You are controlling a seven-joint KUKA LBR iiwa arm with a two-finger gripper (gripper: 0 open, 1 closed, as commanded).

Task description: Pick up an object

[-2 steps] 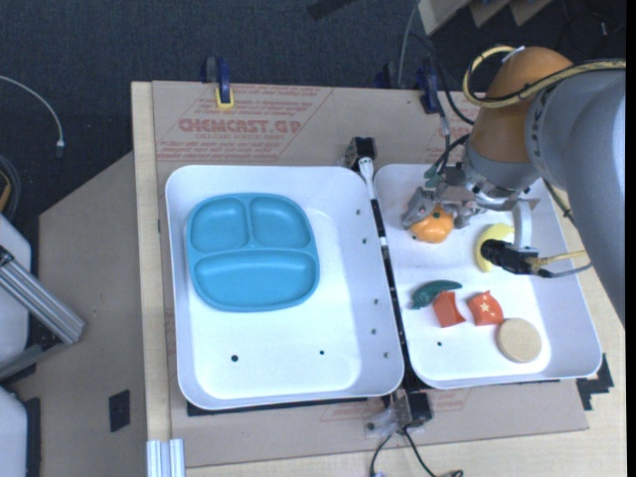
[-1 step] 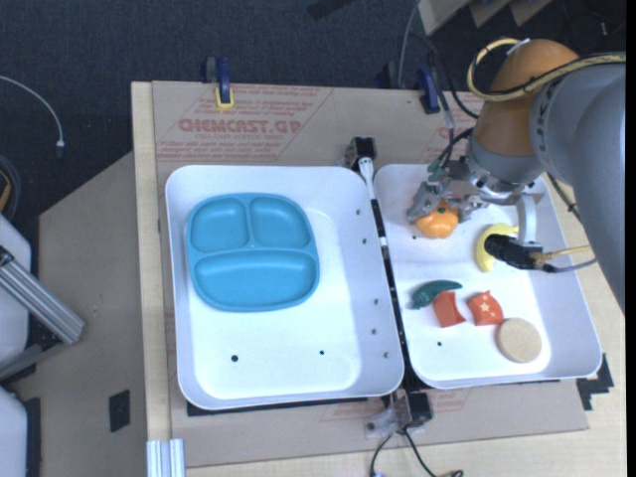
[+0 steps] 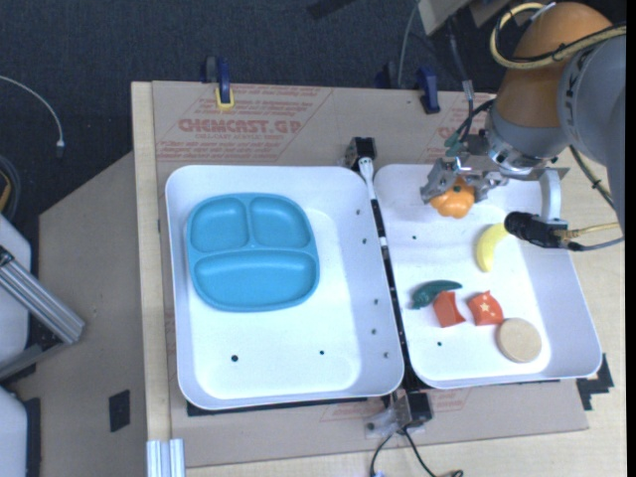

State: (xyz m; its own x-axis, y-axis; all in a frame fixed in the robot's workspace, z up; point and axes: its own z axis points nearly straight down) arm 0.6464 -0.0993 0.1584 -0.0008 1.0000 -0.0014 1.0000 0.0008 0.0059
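Note:
My gripper (image 3: 454,185) hangs over the back of the right bin (image 3: 556,366), with an orange fruit-like object (image 3: 455,204) between its fingers, just above the bin floor. A yellow banana-shaped piece (image 3: 489,245) lies to the right of it. Further forward lie a dark green pepper-like piece (image 3: 435,291), two red pieces (image 3: 448,309) (image 3: 485,308) and a tan round disc (image 3: 519,340).
The left bin (image 3: 199,366) holds a blue divided plate (image 3: 253,250) in its back half. A black divider strip (image 3: 381,246) with clips runs between the bins. The brown bench board (image 3: 149,266) surrounds both bins, with blue clamps at its back edge.

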